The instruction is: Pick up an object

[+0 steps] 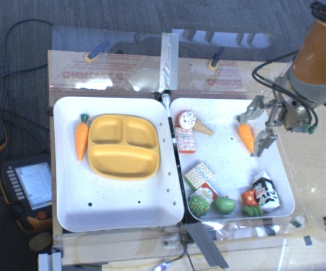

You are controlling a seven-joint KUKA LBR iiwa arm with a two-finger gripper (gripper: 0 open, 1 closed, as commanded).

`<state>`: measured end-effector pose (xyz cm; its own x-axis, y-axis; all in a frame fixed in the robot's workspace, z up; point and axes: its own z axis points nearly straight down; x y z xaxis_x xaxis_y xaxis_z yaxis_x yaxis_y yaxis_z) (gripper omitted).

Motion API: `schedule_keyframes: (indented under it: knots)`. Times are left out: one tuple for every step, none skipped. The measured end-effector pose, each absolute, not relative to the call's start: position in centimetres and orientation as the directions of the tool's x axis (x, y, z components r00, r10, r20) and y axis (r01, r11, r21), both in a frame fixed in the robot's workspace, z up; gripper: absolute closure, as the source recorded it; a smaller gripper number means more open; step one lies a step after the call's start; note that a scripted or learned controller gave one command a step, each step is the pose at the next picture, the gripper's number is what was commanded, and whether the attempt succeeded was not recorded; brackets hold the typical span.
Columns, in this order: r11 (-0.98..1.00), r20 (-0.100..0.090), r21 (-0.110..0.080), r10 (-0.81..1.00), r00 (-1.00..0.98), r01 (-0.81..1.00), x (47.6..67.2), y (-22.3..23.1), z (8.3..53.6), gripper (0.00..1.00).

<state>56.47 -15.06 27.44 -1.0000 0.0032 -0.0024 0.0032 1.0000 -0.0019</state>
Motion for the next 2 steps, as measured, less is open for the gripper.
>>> schedule_keyframes:
  knots:
    - [0.993,-0.001,-0.001,0.120,-0.993,0.120,62.0,-19.7,16.8,0.00]
    - [0.979,-0.011,-0.001,0.205,-0.979,0.205,63.8,-22.2,8.8,0.00]
